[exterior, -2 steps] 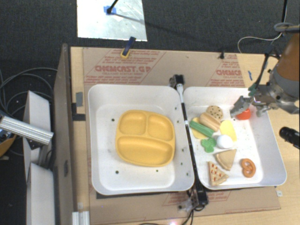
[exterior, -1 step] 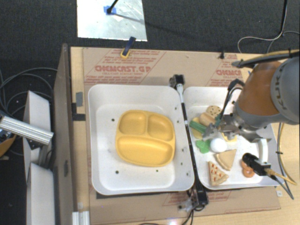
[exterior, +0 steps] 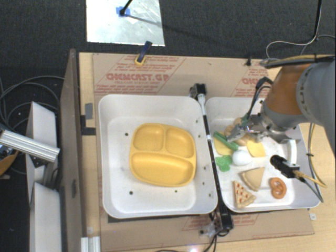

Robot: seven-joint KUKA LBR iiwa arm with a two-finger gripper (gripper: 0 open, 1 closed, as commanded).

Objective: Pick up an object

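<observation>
My gripper [exterior: 237,132] hangs low over the upper left part of the right bin [exterior: 304,201], with the grey arm reaching in from the right. Just under and beside it lie a green bean-like piece [exterior: 224,139] and a pale yellow piece [exterior: 222,148]. A white egg [exterior: 241,158] and a yellow cheese block [exterior: 256,149] lie close below the gripper. Further forward are a tan bread wedge [exterior: 253,178], a pizza slice [exterior: 242,194], a pretzel [exterior: 277,188] and a green leaf piece [exterior: 223,163].
The left bin [exterior: 113,193] holds a yellow divided plate [exterior: 163,154]. A ridge where the two bins meet [exterior: 209,146] runs right beside the gripper. Cardboard [exterior: 157,72] lies beyond the bins.
</observation>
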